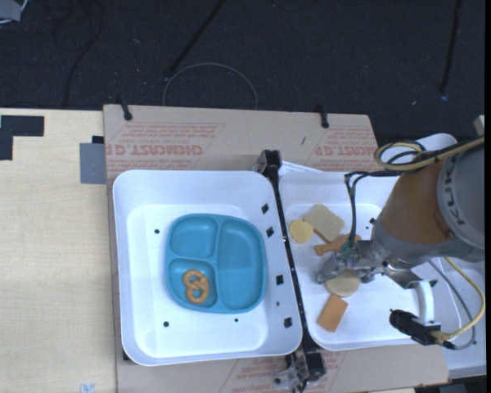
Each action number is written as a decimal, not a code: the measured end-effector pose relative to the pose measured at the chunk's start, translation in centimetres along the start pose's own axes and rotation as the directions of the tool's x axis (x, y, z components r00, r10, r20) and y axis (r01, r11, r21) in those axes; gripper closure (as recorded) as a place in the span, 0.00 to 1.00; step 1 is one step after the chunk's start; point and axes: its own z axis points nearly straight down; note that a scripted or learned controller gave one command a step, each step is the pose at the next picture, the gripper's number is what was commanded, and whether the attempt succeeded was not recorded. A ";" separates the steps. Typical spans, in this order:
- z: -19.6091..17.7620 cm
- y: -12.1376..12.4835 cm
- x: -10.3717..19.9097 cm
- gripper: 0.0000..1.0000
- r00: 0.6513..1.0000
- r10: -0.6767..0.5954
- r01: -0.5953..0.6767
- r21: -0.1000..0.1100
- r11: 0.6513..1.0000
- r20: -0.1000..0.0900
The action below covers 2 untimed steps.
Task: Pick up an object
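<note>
fingers (334, 270) – right bin (368, 338) | grip state – cannot tell | pretzel (196, 286) – blue tray (217, 263)

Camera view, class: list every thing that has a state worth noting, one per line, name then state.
Plate: upright in the left bin, pretzel in its lower left compartment.
Pretzel: lying flat on the plate.
Left bin: holds the plate.
Right bin: holds loose food pieces.
Orange block: lying flat, apart from the gripper.
Gripper: low in the right bin among the pieces.
</note>
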 end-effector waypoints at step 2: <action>-7.3 0.6 -0.1 1.00 1.000 -0.001 0.001 -0.009 1.000 0.002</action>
